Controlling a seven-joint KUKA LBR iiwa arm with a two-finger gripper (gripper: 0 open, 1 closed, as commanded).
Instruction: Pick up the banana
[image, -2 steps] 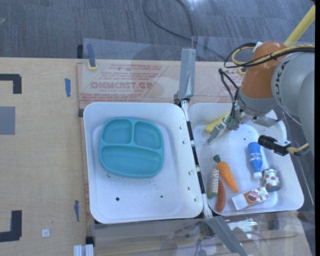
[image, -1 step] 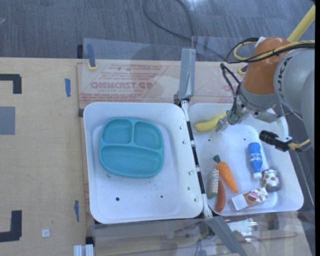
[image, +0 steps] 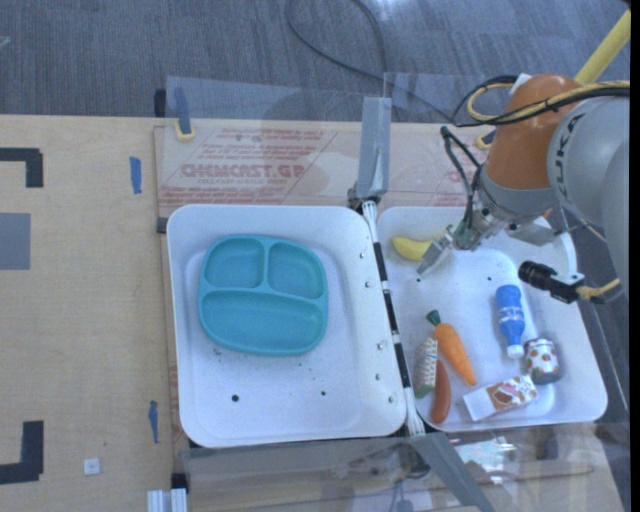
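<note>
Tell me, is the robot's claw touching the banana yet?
Cannot tell. In the camera view the gripper sits right at the banana's right end, its tip overlapping the yellow edge, so neither contact nor a gap shows plainly.

Slanted overhead view of both bins (image: 190, 330)

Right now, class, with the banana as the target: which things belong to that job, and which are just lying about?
Belongs to the job:
banana
claw

Just lying about:
carrot
blue bottle
teal divided plate
small can
</note>
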